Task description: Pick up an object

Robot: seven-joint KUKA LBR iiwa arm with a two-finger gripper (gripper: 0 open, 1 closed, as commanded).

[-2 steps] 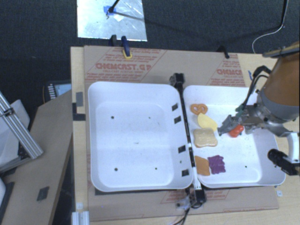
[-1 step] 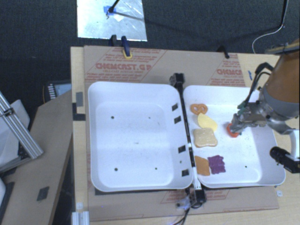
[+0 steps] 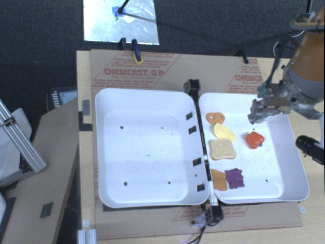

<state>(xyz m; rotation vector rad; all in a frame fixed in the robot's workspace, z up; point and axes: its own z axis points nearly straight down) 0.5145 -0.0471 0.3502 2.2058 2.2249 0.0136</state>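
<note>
1. The tool (image 3: 258,114) hangs over the back part of the right bin (image 3: 289,159), its dark tip pointing down and to the left; whether its fingers stand wide or narrow cannot be told from this slanted view, and nothing is seen between them.
2. The grey arm (image 3: 304,70) with its orange band comes in from the right edge, above the right bin's far corner.
3. Nearest the tool is a red object (image 3: 255,140), lying on the bin floor just in front of the tip and apart from it.
4. To the left of the tool, near the bin's back left corner, lies a small orange pretzel shape (image 3: 216,118).
5. Just in front of the pretzel is a yellow piece (image 3: 224,132), and touching its front edge is a tan slice of toast (image 3: 222,149).
6. Further forward, by the divider between the bins, an orange piece (image 3: 219,179) lies beside a purple piece (image 3: 234,178); the two look to be touching.
7. The left bin (image 3: 147,146) sits side by side with the right one, joined by a dark strip with clips (image 3: 199,136).
8. Both bins rest on a cardboard sheet (image 3: 152,67) printed with red lettering, laid on the tabletop (image 3: 61,151).
9. Behind the cardboard, a shiny silver sheet (image 3: 121,13) lies on the dark carpet.
</note>
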